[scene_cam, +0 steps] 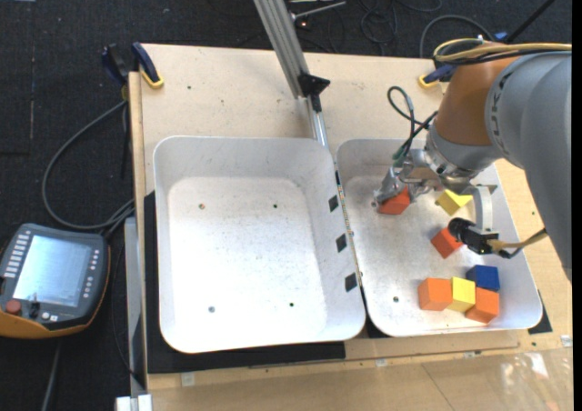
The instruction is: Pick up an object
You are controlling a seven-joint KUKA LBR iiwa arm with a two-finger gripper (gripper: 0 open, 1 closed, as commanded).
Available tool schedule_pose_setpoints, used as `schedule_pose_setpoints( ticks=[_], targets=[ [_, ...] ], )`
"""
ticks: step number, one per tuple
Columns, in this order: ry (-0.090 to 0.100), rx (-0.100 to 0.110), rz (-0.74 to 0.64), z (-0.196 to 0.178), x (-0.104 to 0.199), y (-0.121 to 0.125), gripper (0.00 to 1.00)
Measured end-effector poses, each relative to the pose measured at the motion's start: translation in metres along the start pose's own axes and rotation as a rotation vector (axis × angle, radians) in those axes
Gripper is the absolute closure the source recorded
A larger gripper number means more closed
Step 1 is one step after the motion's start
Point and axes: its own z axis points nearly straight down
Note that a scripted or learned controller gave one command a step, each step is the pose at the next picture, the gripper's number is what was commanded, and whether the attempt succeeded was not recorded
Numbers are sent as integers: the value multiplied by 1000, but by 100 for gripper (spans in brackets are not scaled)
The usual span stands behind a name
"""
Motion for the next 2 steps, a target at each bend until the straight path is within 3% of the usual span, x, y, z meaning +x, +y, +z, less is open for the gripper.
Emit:
schedule_pose_setpoints(
  ticks=[1,2],
  targets=[
    [2,-4,-10,-93,85,-2,100],
    [2,10,-8,-87,149,-50,100]
  ],
)
